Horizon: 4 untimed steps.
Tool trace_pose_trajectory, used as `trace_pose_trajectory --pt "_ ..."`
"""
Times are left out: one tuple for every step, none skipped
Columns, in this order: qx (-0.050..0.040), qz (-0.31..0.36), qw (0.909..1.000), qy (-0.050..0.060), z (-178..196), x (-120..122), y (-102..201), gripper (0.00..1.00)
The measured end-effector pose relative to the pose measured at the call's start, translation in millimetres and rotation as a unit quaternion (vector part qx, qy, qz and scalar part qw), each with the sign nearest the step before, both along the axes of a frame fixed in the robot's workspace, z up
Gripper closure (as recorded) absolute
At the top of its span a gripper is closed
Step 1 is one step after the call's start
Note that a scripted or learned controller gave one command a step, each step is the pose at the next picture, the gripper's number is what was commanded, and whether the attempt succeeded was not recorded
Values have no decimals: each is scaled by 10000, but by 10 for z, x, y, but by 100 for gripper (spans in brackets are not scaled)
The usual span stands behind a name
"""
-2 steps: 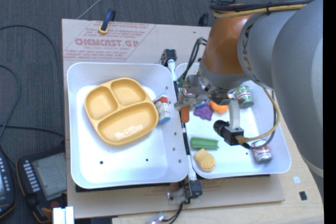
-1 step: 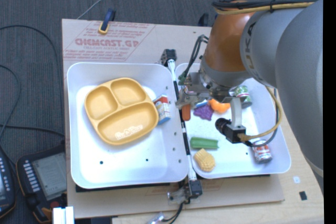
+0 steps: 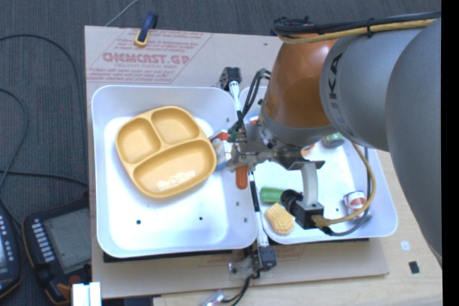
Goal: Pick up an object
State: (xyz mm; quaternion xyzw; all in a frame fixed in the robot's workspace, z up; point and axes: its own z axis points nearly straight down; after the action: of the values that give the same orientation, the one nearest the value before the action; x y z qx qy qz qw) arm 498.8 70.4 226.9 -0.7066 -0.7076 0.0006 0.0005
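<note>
Though my wrist hangs low over the seam between the two bins, I cannot tell from this slant what state my two-finger gripper (image 3: 242, 152) is in, nor whether it has anything in hold; the grey arm with its orange band (image 3: 305, 86) covers most of it.

Landmark for this entry: the ridge where the two shallow white bins meet (image 3: 247, 190).

- Item 1, gripper: directly above the upper stretch of the ridge, amid small mechanical parts with red and white flecks that I cannot name.
- Item 2, small red-orange cylindrical piece (image 3: 242, 178): on the ridge, just below the gripper. Whether it touches the tool is unclear.
- Item 3, green plastic cylinder (image 3: 272, 194): just right of the ridge, in the right bin (image 3: 380, 222).
- Item 4, yellow knobbly toy corn cob (image 3: 280, 218): right of the ridge, below the green cylinder and near the bin's front wall.
- Item 5, small can-like object with red markings (image 3: 353, 201): well right of the ridge.
- Item 6, yellow-orange three-compartment plastic plate (image 3: 166, 150): left of the ridge, in the left bin (image 3: 115, 226), its right edge near the gripper.

Progress, as I judge it: approach made, nothing visibly lifted. Grasp and lift remain.
</note>
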Motion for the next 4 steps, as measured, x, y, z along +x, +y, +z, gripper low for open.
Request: trace_pose_trajectory --pt "-2 6 10000 0 96 6 1 100" --pt "-3 11 10000 -3 191 12 3 100" --pt "-6 15 10000 -3 288 18 5 100" --pt "-9 19 10000 -3 383 22 7 100"
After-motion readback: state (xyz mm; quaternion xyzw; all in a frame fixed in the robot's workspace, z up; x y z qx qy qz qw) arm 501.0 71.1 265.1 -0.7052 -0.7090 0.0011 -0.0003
